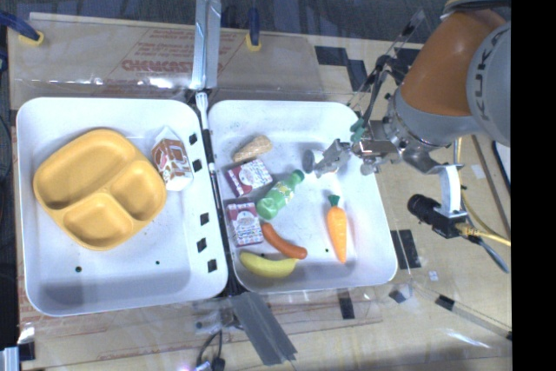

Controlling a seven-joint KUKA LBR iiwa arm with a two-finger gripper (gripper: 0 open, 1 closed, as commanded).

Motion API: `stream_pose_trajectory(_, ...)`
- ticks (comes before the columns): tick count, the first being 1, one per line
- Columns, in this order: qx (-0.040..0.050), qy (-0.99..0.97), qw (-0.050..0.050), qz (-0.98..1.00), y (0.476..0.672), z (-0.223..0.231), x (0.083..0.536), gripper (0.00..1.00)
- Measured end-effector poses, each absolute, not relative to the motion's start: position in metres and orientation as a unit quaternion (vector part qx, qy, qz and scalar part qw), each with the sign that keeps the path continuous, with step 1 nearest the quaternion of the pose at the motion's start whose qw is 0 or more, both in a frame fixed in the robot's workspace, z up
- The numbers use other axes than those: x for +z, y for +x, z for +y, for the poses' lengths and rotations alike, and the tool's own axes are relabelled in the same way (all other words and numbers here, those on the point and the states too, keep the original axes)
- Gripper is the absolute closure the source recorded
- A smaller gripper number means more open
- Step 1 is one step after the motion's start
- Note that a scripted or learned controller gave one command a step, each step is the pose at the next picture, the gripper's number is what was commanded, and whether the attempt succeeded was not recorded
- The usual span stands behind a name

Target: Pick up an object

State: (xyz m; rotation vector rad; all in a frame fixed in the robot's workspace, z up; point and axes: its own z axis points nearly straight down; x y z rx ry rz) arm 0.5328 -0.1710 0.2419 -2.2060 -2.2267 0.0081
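Two white bins sat side by side. The left bin (52, 291) held one yellow tray (98, 185) and one brown packet (172, 162), its lower half bare. The right bin (365, 261) held seven things: a bread roll (251, 149), two red packets (248, 176) (245, 221), a green bottle (279, 195), a sausage (283, 241), a banana (268, 264) and a carrot (337, 227). The gripper (323, 161) hung over open floor at its upper right, fingers apart, holding nothing. The packets' print was too small to read.
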Motion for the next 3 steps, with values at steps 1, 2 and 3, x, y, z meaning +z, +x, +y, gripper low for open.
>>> stream_pose_trajectory(1,0.0027,-0.739,0.004,-0.674,0.493,-0.211,0.141,0.0)
stream_pose_trajectory(2,0.0014,-0.742,0.003,-0.67,0.5,-0.206,0.088,0.0)
stream_pose_trajectory(3,0.0035,-0.741,0.005,-0.672,0.5,-0.206,0.094,1.0)
